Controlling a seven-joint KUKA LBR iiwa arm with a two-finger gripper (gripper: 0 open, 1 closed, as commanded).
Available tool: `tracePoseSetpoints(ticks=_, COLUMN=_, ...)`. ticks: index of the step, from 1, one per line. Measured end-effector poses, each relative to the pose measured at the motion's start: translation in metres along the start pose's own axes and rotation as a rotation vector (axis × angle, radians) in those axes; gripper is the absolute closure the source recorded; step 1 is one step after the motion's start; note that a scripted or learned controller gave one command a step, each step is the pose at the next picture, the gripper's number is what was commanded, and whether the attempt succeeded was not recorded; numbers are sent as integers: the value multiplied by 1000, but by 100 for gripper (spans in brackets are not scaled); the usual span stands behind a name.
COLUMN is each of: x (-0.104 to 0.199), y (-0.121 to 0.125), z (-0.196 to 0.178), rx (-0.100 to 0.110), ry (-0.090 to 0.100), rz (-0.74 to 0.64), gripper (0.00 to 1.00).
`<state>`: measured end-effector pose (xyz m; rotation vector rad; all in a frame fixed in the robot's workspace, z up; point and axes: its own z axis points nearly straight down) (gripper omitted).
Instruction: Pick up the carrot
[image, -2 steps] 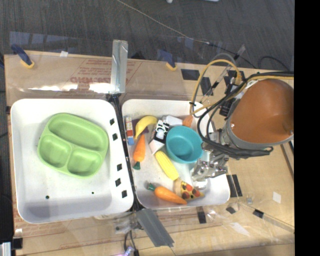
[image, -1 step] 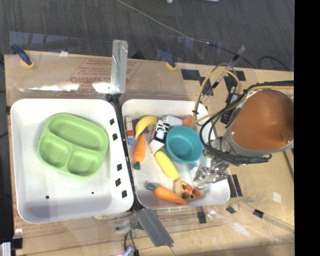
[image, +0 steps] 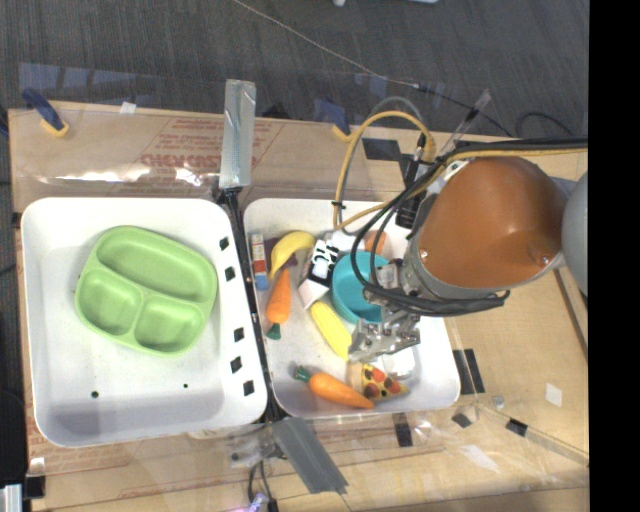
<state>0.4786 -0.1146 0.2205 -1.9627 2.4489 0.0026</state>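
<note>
Two orange carrots lie in the right bin (image: 440, 385). One carrot (image: 279, 296) lies near the bin's left wall, pointing up toward a banana (image: 289, 247). The other carrot (image: 339, 390) has a green top and lies along the front wall. My gripper (image: 385, 342) hangs low over the bin's right middle, under the arm's orange band (image: 490, 225). It is just above and to the right of the front carrot and apart from both carrots. Nothing orange shows at the gripper.
A teal bowl (image: 352, 285), a yellow oblong toy (image: 330, 328), a white and black packet (image: 320, 262) and a small multicoloured toy (image: 378, 381) crowd the right bin. The left bin (image: 60, 400) holds a green divided plate (image: 147, 288). Cables (image: 375, 130) loop behind the arm.
</note>
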Motion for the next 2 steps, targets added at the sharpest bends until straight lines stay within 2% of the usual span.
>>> tracePoseSetpoints(ticks=1, x=36, y=-19, z=15, rx=-3, ry=2, rz=60, gripper=100)
tracePoseSetpoints(ticks=2, x=63, y=-56, z=46, rx=-6, ry=1, rz=83, gripper=100)
